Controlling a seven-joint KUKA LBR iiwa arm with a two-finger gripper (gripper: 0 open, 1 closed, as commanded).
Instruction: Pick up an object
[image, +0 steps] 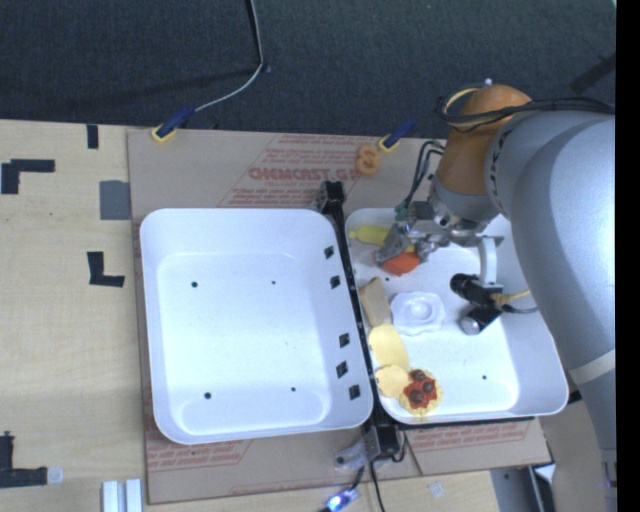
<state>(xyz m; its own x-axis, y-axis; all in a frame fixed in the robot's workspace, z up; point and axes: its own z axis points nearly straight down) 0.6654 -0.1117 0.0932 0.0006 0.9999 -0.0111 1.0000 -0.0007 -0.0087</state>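
orange-red object (402, 265) lies in the back left part of the right bin (495, 362), with the gripper (410, 247) directly over it and touching or nearly touching its top; whether the gripper is closed on it cannot be told from this angle. a yellow piece (367, 235) sits just behind and to the left, close to the bin's back corner. a beige bar (373, 300) runs along the left wall, beside a white round piece (418, 311) near the middle. nearer the front, a pale yellow oval (387, 347) sits just behind a yellow piece dotted with dark red (418, 390), both hugging the left wall. the bin's right front floor is bare white. the grey arm (560, 220) covers the bin's right rim. the left bin (240, 320) shares a wall with the right one, black clips (343, 340) along the join, and its floor is open from edge to edge. both bins rest on a cardboard sheet (280, 175), where a small orange ring (368, 158) lies behind them. the pale wooden worktop (60, 330) extends left, and dark cloth (120, 50) fills the back.
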